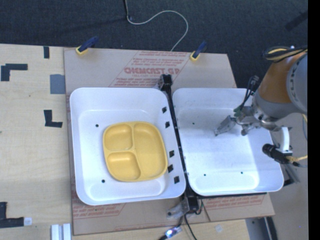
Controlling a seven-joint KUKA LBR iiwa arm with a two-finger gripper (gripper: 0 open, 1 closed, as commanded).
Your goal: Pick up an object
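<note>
While the bottom edge of the shot mostly shows bare desk (30, 184) with a few black tape marks, the two white bins sit just above that on a cardboard sheet (145, 69), side by side and touching along a black clip strip down the middle. Left bin (80, 149) has a yellow divided plate (134, 151) lying flat in it, roughly centered, three compartments facing up, nothing in them. It's well apart from the arm.

Right bin (225, 179) is where the arm (285, 84) comes in from the right, grey with that orange band showing up top. The gripper (224, 126) is over the upper middle of the right bin's floor, pointing left and a bit down toward the bin floor. Honestly can't tell from this angle if it's spread or pinched together, it's just a small grey wedge shape. Can't see anything between the tips either.

Further back, two blue and yellow clamps (86, 45) pin the cardboard's far edge, and a thin white cable (160, 16) loops across the dark carpet (225, 14) behind.
</note>
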